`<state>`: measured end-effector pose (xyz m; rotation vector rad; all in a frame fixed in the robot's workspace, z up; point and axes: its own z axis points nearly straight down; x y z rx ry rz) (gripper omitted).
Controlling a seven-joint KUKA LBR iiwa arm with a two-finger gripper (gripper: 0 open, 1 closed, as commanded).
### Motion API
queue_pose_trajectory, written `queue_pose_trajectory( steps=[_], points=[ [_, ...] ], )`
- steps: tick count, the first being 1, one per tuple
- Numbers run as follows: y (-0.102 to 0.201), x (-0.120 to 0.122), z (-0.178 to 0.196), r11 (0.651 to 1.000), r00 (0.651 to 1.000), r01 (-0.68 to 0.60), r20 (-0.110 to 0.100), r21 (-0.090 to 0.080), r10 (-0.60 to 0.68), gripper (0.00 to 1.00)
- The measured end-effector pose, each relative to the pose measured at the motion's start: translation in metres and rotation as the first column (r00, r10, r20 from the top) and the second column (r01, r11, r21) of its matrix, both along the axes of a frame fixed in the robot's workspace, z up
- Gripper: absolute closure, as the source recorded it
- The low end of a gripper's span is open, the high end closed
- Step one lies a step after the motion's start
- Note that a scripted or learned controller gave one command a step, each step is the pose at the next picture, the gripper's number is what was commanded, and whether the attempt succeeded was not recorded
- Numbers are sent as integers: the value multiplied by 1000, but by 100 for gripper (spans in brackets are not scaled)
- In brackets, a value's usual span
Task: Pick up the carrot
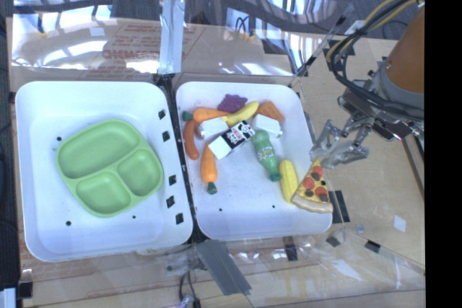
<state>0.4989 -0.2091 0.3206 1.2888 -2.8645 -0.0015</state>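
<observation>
1. We log two shallow white bins side by side on the bench: the left bin (43, 227) and the right bin (238, 216)
2. In the left bin we count one green divided plate (108, 166) with three compartments, lying flat near the bin's middle
3. The carrot (208, 166), orange with a dark green stem end pointing toward the near edge, lies in the left half of the right bin, just beside a white block (219, 146)
4. Around it we list: a sausage (190, 139) to its left, a second orange piece (209, 113) toward the far wall, a purple bunch of grapes (232, 102), a yellow banana (242, 112), a black-and-white carton (239, 133), a green bottle (265, 154), a yellow corn cob (288, 179), and another orange item (272, 111) at the far right
5. A pizza slice (314, 189) rests on the right bin's right rim
6. The gripper (339, 150) hangs outside the right bin, over the bare bench just right of its rim, well apart from the carrot; its fingers stand spread with nothing between them
7. The arm (404, 61), its orange band in sight, enters from the right with black and yellow cables (361, 29) looped above it
</observation>
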Motion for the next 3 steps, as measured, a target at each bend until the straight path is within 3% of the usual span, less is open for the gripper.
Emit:
queue_pose_trajectory(
  steps=[1, 2, 3],
  points=[
    [0, -3, 8, 965, 965, -262, 4, -2, 262, 100],
    [-1, -21, 45, 871, 871, -491, 4, -4, 491, 100],
    [0, -21, 10, 693, 693, -721, 0, 2, 721, 100]
  ],
)
